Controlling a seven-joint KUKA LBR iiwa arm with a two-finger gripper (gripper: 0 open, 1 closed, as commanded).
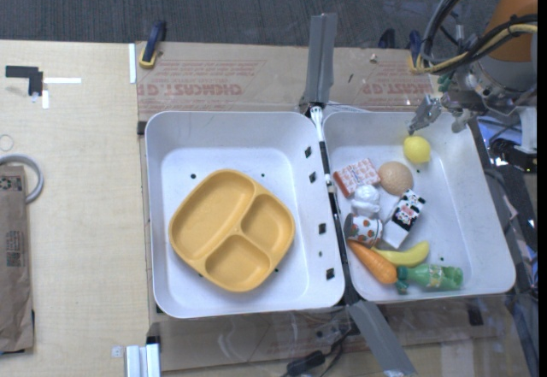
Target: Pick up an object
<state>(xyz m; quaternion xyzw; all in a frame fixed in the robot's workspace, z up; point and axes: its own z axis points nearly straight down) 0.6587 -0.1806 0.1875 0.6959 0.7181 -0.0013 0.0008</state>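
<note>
- You see the grey arm with its orange band (518,3) reaching in at the upper right, black and yellow cables looping over it.
- The two-finger gripper (425,117) hangs at the far edge of the right shallow white bin (479,221), just above and beside the small yellow ball (416,149).
- You cannot tell from this view how the gripper is set; nothing shows between its tips, and the ball lies apart from it on the bin floor.
- The things you could pick sit bunched in the left half of that right bin: a red-and-white waffle-patterned block (355,175), and a tan egg-shaped piece (395,177) touching its right side.
- Below these you find a small white lumpy figure (366,198), a white cup with dark markings (365,229) and a black-and-white carton-like toy (408,212) just beside them.
- Nearer the front edge lie an orange plastic carrot (374,262), a yellow plastic banana (405,254) touching it, and a green bottle-shaped toy (432,278) lying on its side.
- The left shallow white bin (162,196) holds a yellow three-compartment plastic plate (232,229), lying flat at a slant.
- Behind both bins you see a brown cardboard sheet with red lettering (214,85), and a blue-and-yellow clamp (153,44) at its left corner.
- On the pale bench at the far left lies a brown paper bag (15,256).
</note>
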